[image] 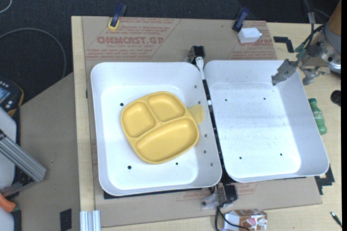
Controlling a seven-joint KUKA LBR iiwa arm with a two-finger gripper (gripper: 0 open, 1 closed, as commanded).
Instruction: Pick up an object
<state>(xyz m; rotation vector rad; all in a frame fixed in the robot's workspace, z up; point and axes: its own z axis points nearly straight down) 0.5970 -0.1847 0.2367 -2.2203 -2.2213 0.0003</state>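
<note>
Yellow divided tray (pixel 159 127), white bins (pixel 103 83)

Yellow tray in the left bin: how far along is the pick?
Nothing looks done: the yellow divided tray lies flat in the left bin. The pincer is over the right bin's upper right rim, apart from it, holding nothing. Reaching, gripping and lifting remain.
</note>
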